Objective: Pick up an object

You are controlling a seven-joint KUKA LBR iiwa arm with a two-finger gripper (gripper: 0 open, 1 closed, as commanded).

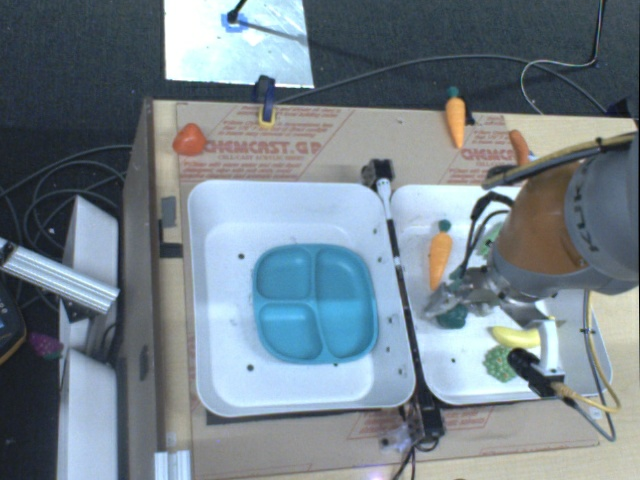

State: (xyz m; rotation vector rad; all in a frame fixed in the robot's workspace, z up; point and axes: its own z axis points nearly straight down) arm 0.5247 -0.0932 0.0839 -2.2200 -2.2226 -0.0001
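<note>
Nearest, in the right bin [450, 383], a green broccoli piece [497, 364] and a yellow banana [516, 337] lie beside the arm. The claw [447, 299] hangs low over a small teal object [454, 317], seemingly touching it; how far it is open I cannot tell. Just beyond lies a carrot [439, 255], and the left bin [300, 203] holds a blue divided plate [315, 303].

Divided plate [315, 303] in left bin [215, 268]

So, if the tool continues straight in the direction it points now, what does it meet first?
Most likely the small dark teal object right at the tip of the tool, on the floor of the right bin. Depth is unclear, so contact may already exist.
</note>
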